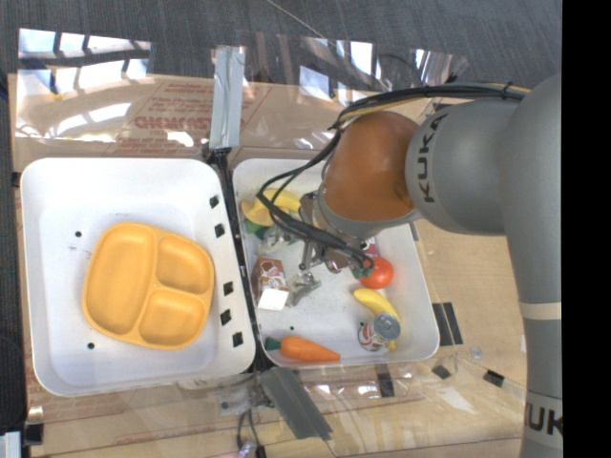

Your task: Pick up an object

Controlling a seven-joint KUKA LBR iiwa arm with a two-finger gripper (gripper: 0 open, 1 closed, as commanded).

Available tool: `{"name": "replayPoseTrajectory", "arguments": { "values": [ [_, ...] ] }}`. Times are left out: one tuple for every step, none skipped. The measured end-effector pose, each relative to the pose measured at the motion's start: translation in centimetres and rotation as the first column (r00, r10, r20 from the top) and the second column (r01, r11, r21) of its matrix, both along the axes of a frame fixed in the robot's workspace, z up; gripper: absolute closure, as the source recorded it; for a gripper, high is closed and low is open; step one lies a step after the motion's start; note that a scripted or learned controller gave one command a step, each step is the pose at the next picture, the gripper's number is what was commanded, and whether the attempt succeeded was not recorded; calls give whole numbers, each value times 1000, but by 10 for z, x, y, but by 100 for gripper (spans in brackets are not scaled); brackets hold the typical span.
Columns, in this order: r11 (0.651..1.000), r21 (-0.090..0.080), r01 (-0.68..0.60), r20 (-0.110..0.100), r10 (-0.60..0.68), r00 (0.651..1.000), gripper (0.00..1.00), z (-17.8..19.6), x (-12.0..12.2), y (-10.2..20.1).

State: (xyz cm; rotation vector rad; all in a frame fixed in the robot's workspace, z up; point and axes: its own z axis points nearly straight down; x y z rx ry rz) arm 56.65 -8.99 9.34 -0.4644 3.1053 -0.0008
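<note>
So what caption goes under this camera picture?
Gripper reaches into the right bin among toy foods; yellow tray sits in the left bin.

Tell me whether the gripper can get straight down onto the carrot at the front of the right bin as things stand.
Probably yes. The carrot lies by itself along the near wall of the right bin, nothing on top of it. The gripper hangs just behind it. The wall's closeness may crowd one finger.

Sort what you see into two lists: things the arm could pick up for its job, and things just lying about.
For the job: carrot; tomato; banana; small packet; white block; pincer, over the right bin.

Lying about: yellow divided tray; left bin; grey tape strip.
</note>
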Motion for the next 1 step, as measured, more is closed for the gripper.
{"name": "replayPoseTrajectory", "arguments": {
  "values": [
    [1000,-4,-6,9,6,1000,100,14,4,-1]
  ]
}}
